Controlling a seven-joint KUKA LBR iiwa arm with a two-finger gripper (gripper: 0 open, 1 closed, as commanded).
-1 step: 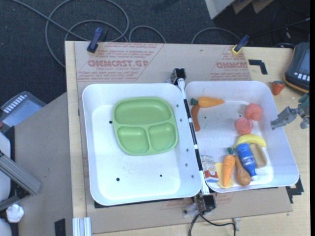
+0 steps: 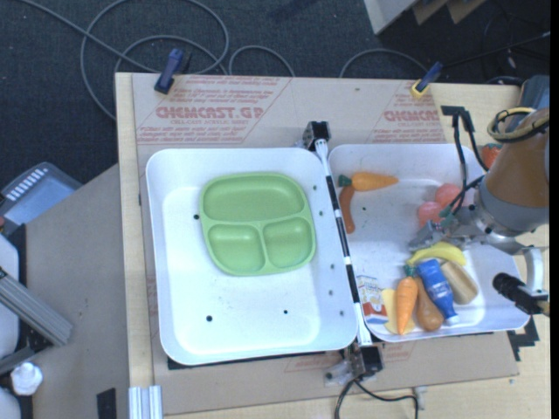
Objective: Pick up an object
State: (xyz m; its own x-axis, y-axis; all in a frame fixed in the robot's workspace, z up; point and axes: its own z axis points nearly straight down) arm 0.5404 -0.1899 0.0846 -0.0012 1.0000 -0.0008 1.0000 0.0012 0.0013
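The two-finger gripper (image 2: 434,228) is down inside the right white shallow bin (image 2: 397,162), at the end of the grey arm with its orange band (image 2: 517,178), which comes in from the right. How far its tips are spread cannot be told; they are small and dark against the bin floor, and nothing can be made out between them. A pink, rounded toy piece (image 2: 438,201) lies just beside the gripper, toward the bin's far wall. Just below the tips sits a yellow plastic banana (image 2: 441,253), and against it a blue tube-shaped item (image 2: 436,288), a tan bread-roll-shaped toy (image 2: 462,282) and an upright orange carrot (image 2: 405,304) crowd the bin's near corner. A second orange carrot with a green top (image 2: 371,181) lies near the far wall, and a brownish-orange stick-like piece (image 2: 347,208) runs along the divider. In the left white bin (image 2: 166,260) rests a light green three-compartment plastic tray (image 2: 258,222).
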